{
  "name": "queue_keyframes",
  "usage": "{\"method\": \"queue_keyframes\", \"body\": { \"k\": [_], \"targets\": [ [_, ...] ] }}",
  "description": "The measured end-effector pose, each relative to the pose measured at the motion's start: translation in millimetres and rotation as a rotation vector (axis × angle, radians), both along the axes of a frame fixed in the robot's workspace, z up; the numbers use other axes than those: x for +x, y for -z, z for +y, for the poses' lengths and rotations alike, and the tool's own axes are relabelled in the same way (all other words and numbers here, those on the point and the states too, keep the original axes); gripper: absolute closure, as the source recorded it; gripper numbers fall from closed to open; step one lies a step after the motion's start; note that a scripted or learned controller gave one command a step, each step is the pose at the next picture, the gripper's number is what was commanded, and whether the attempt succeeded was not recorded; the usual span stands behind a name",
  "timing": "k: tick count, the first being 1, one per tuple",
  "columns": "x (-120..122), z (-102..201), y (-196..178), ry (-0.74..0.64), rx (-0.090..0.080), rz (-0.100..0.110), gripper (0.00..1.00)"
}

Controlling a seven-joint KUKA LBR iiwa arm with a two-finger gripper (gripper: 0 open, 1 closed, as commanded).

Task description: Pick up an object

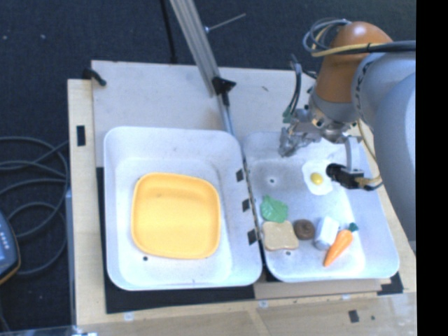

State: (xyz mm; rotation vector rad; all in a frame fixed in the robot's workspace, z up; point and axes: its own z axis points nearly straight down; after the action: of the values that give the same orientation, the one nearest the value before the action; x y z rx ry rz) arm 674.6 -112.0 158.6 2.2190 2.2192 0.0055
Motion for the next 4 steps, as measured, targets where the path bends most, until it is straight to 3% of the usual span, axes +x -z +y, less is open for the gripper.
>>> {"method": "queue_keyframes", "body": {
  "k": [1, 2, 4],
  "targets": [
    [1, 1, -64, 0.0, 0.0, -0.002, 1.0],
    [1, 1, -89, 0.0, 0.0, 0.002, 1.0],
    [-22, 102, -105, -0.004, 0.001, 0.003, 1.0]
  ]
}}
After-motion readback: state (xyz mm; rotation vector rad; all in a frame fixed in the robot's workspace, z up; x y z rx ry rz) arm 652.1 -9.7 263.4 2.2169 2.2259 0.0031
